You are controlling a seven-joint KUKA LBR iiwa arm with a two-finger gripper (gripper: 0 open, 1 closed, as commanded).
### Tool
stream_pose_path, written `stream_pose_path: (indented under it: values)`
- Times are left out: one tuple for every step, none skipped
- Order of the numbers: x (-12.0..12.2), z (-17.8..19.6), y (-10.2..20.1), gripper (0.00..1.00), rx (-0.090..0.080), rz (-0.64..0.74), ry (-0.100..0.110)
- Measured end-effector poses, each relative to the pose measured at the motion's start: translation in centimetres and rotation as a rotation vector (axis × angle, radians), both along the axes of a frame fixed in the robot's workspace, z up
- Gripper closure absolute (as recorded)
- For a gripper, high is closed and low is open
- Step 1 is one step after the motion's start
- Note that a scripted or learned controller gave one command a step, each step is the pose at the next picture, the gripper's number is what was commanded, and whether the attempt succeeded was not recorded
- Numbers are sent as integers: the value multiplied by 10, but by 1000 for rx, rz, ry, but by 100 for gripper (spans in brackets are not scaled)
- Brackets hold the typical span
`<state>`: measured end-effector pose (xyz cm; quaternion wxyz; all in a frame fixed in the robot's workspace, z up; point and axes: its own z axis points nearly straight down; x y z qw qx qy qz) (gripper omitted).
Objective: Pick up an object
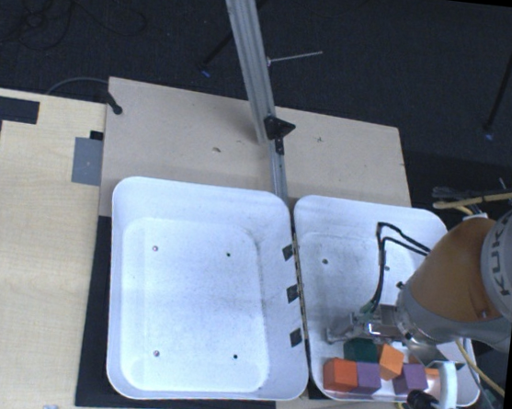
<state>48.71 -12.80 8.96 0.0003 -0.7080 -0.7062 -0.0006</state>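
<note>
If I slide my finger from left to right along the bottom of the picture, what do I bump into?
Wooden bench top → left white bin → right white bin → orange-red block → purple block → another purple block.

Pale wooden bench [9, 252] at the left, with a tan board [190, 135] laid across its far middle. On the board, two shallow white bins side by side: left bin [136, 203] and right bin [356, 216], rims touching along the centre. Under the left bin, a black mat [94, 318] showing along its left and near edges. On the pale surface at far left, black cut-out shapes [3, 117] and a grey rectangle [85, 160]. Rising from the board's far edge, a slanted aluminium rail [254, 69].
</note>
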Motion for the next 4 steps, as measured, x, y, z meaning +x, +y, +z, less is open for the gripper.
stream_pose_path:
  values:
    - [1, 2, -10, 0, 0, 2, -2]
    - [1, 2, -19, 0, 0, 1, -2]
    - [2, 3, 29, 0, -4, 4, -5]
    - [1, 2, -41, 0, 0, 0, -3]
